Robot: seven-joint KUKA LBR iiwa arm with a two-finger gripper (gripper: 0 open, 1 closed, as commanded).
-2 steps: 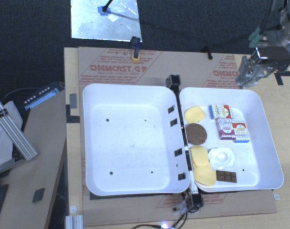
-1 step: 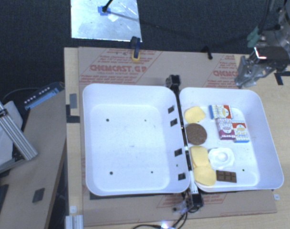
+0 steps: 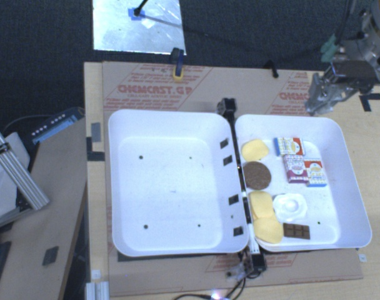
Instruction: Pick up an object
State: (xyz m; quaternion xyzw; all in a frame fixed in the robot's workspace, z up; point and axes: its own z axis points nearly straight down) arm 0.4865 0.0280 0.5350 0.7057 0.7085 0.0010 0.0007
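Step in hand: approach; nothing is seen gripped. Landmark: the right bin (image 3: 346,161).

- Nearest, in its front part: a chocolate bar (image 3: 297,232), a fried egg (image 3: 290,206), yellow pieces (image 3: 265,217).
- Mid-bin: a brown cookie (image 3: 257,175), small cartons (image 3: 302,166).
- Farthest, beyond its back rim, above the bench (image 3: 252,83): the gripper (image 3: 321,100), jaws apparently slightly parted, though this is blurred.

All objects lie nearer than the jaws; travel over the bin and a descent are judged necessary.

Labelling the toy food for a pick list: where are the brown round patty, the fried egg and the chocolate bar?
brown round patty (image 3: 257,175), camera view, its centre
fried egg (image 3: 290,206), camera view, its yolk
chocolate bar (image 3: 296,232), camera view, its middle
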